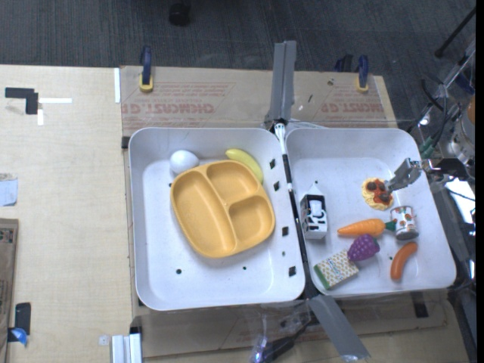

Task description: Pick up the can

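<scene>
The can [404, 223] is small, with a pale printed label, and lies on its side near the right wall of the right bin [340, 153]. My gripper [398, 178] hangs over the same bin, up and slightly left of the can and clear of it. Its tip is right beside a small round yellow-and-red toy food piece [375, 192]. Nothing is visibly held.
Around the can lie a carrot [361, 227], purple grapes [364, 246], an orange sausage [403, 261], a green-and-cream box [336, 269] and a black-and-white carton [314, 216]. The left bin [151, 263] holds a yellow divided plate [223, 206], a banana [244, 160] and a white egg [184, 159].
</scene>
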`<action>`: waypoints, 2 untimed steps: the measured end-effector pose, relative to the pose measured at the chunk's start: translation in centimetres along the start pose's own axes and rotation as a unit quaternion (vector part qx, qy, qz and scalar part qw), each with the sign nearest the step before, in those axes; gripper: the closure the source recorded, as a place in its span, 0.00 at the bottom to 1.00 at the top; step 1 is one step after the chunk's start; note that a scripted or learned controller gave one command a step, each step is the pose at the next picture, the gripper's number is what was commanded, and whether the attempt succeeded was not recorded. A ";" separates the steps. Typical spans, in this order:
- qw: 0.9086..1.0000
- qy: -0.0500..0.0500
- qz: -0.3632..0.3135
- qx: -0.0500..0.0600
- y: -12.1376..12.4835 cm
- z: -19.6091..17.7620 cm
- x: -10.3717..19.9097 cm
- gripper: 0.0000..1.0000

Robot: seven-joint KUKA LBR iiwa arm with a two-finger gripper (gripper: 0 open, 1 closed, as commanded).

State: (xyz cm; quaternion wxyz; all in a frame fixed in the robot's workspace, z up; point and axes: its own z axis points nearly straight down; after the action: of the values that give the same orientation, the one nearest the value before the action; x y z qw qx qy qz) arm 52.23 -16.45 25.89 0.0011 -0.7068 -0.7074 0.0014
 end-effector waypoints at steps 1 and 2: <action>1.000 -0.001 -0.009 -0.001 3.5 -13.7 -1.3 0.00; 0.991 0.000 -0.131 -0.001 -1.1 0.7 -5.6 0.00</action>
State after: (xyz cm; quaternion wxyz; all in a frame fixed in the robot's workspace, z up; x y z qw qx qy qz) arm 51.10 -22.02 25.23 0.0005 -0.6080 -0.7939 0.0006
